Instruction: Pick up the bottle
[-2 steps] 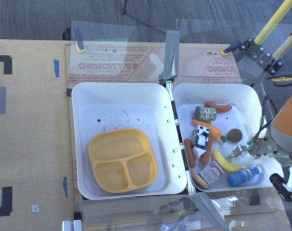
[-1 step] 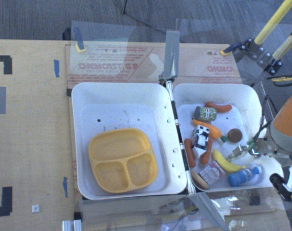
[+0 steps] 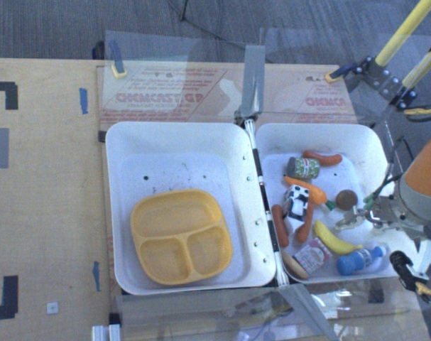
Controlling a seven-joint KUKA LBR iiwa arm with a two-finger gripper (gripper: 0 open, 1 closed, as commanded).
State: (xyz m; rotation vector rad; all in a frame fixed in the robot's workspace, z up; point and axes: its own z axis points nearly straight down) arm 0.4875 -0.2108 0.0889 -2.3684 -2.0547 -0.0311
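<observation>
The table (image 3: 45, 190) is carrying two white bins side by side: the left bin (image 3: 123, 148) is holding a yellow divided plate (image 3: 181, 235), and the right bin (image 3: 371, 144) is holding a crowd of small things. The arm (image 3: 422, 183) is reaching in from three o'clock, and its claw (image 3: 357, 219) is hovering over the right bin's three o'clock side, above the banana (image 3: 336, 239); whether it is open or closed I cannot tell, since its tip is blurring into the clutter. The bottle (image 3: 361, 260), clear with a blue cap end, is lying on its side at the bin's five o'clock corner, close to the front wall and just beside the banana. At eleven o'clock from it a carrot (image 3: 306, 190), a black-and-white toy (image 3: 296, 206), a green can (image 3: 303, 168) and a sausage (image 3: 323, 158) are sitting. The risk, as I judge it, is that the claw is standing nearer the banana than the bottle, so a straight descent could be closing on the banana, or a rounded bottle against the wall could be rolling away.
</observation>
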